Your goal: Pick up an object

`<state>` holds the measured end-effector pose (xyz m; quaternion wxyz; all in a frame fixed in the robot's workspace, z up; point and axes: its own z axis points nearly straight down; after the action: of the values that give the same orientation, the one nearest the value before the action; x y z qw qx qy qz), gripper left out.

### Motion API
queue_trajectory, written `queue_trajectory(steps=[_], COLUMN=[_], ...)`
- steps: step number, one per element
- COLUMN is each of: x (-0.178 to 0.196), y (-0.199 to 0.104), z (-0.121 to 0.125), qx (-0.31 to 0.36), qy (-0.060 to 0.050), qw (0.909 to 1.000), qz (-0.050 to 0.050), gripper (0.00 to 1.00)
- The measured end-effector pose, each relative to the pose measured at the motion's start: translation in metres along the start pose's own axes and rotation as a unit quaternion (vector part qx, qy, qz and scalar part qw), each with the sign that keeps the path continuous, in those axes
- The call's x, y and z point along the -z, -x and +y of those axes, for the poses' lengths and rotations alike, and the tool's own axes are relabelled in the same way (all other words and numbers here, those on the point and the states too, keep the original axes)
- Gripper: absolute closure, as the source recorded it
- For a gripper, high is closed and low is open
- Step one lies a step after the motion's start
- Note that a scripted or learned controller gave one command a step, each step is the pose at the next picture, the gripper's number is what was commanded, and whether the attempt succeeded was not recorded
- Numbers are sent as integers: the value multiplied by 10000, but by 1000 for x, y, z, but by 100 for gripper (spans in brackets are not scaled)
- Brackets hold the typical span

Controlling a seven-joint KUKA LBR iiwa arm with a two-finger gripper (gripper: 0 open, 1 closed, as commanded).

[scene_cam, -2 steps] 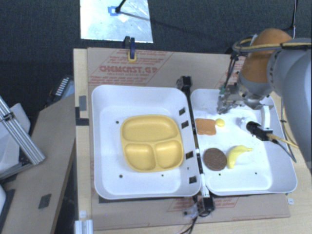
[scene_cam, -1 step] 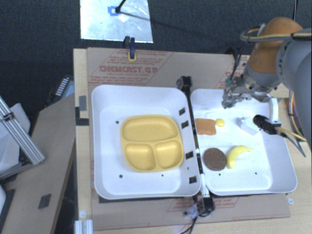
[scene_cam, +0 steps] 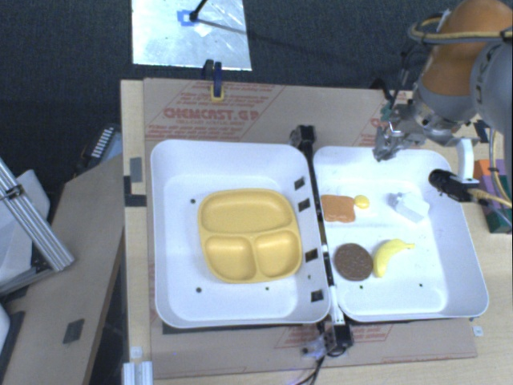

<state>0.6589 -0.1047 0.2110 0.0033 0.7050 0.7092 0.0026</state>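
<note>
The right bin holds an orange-brown block with a small yellow ball beside it, a white block, a yellow banana and a brown round cookie. My gripper hangs above the bin's far edge, well behind all of these. Nothing shows between its fingers.
The left bin holds a yellow divided tray. A black clip bar runs between the bins. Cardboard lies under both. A shiny sheet lies at the back, and cables hang at the right.
</note>
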Motion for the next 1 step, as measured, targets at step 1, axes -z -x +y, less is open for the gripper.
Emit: queue_trajectory(steps=[1], x=[55], y=[0], z=[2], qx=[1], qy=[1], qw=[10000], qz=[-1], gripper=[100])
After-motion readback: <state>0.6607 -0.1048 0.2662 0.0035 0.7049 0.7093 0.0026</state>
